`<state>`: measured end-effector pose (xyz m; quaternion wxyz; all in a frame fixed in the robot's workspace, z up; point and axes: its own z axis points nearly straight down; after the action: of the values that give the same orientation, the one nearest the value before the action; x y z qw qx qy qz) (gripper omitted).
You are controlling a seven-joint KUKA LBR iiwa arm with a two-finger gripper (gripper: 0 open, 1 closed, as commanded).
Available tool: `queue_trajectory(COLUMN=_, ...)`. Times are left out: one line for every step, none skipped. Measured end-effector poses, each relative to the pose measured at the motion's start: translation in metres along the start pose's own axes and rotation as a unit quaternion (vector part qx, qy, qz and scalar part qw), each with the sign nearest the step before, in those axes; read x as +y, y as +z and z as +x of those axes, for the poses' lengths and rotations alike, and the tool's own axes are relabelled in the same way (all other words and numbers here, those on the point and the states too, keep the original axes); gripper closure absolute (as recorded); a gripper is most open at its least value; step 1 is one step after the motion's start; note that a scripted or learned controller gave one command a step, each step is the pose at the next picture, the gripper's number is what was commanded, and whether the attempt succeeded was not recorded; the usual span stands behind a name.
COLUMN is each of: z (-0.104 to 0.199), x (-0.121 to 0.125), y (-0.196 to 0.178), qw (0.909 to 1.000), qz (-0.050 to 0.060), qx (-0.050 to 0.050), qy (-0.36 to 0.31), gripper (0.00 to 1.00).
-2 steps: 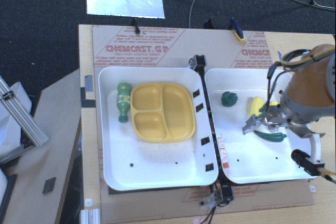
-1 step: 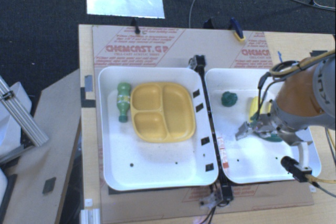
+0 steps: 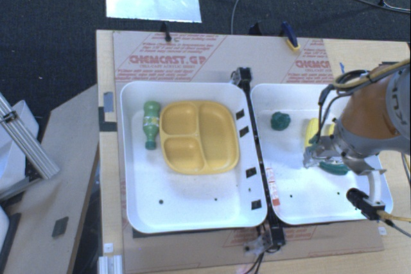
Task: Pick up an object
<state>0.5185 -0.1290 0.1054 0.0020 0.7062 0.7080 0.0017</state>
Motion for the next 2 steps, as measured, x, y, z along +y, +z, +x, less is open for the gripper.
queue_trajectory(z=-0.003, x=-0.005, y=-0.046, qw=1.0000, qz=0.000, qx=0.000, qy=0.000, gripper=1.00)
queue_trajectory(z=-0.001, x=-0.010, y=-0.106, qw=1.0000, qz=-0.001, qx=-0.001, qy=-0.001, gripper=1.00)
